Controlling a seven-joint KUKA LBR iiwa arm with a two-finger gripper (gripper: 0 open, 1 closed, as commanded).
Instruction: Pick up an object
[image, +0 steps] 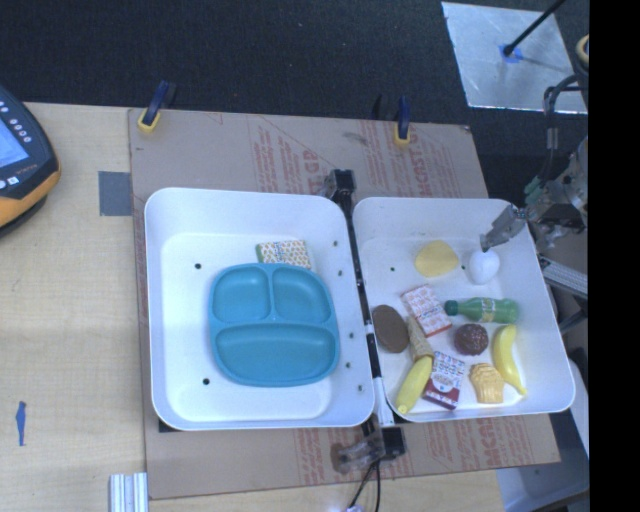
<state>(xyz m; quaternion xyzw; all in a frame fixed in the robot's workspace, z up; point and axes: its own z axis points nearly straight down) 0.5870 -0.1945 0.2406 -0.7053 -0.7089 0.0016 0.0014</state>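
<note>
The right bin (400, 220) holds several toy foods: a yellow lemon-like piece (437, 258), a white egg (484, 265), a green bottle (483, 309), a red-and-white packet (426, 309), a brown oval (389, 328), a dark round piece (471, 339), two bananas (508, 357) (413, 384), a corn piece (487, 383) and another packet (447, 380). My gripper (500, 230) hangs at the bin's far right edge, just above and right of the egg, with nothing seen between its fingers.
The left bin (170, 300) bears a blue divided plate (273, 324) with a small patterned box (283, 252) behind it. A yellow-and-black handheld device (18, 150) lies at the bench's far left. Clamps (154, 108) (401, 120) hold the cardboard's back edge.
</note>
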